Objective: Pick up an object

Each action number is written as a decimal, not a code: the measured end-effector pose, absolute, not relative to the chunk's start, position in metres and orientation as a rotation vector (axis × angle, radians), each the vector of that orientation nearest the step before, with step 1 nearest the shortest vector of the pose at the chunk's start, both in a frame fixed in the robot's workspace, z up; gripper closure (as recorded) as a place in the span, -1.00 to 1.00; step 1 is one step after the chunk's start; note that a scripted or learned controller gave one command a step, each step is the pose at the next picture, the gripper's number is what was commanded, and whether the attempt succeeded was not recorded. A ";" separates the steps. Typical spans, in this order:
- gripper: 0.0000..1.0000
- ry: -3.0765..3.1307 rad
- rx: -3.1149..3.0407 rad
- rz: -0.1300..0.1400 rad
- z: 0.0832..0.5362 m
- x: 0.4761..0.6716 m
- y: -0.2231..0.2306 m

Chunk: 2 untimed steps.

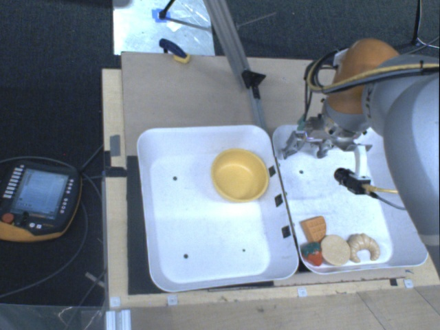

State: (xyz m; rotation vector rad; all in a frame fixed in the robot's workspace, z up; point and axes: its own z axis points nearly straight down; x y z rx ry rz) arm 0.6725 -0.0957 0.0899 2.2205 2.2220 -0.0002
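A yellow bowl [239, 174] sits upright in the left bin [179, 253], toward its far right. In the near corner of the right bin [385, 215] lie an orange wedge [314, 227], a round beige disc [335, 249], a croissant-shaped piece [364, 246] and a small red item [313, 257], packed close together. My gripper [307, 144] hangs over the far left corner of the right bin, well apart from those pieces and to the right of the bowl. Nothing shows held in it.
A black cable plug [348, 179] hangs off the arm over the right bin. A grey tripod pole [234, 40] slants across the bench behind the bins. A blue-yellow clamp [173, 49] sits at the bench's far edge, and a teach pendant [34, 199] lies on the floor to the left.
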 end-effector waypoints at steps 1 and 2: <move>1.00 2.220 2.219 0.002 0.102 0.673 -0.096; 1.00 2.219 2.219 0.004 0.146 0.669 -0.096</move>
